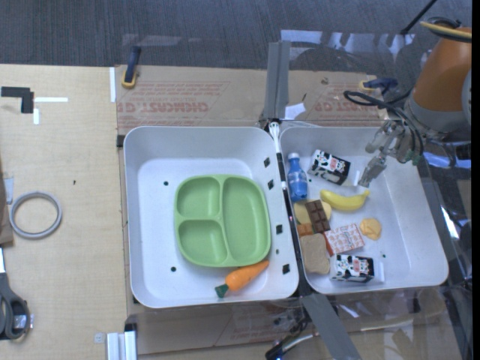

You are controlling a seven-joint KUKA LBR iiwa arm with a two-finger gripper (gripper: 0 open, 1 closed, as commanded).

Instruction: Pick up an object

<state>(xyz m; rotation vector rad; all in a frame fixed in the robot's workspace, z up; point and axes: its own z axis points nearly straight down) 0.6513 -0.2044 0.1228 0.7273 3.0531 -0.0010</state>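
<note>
We see the grey two-finger gripper (373,172) hanging above the far side of the right shallow white plastic bin (420,238), and we choose the curved yellow toy banana (345,199) as our landmark. The gripper is just beyond the banana and a little to its right, and nothing is between its fingers; whether they are apart or together, we cannot tell.

We think the program keeps it high so it can choose one target. Candidates lie close:
- the small blue bottle with white cap (297,177), to the left of the banana
- the black-and-white milk carton (330,166), beyond the banana

The green divided plate (223,220) and the orange toy carrot (244,277) lie far left of the banana, in the other bin.
</note>
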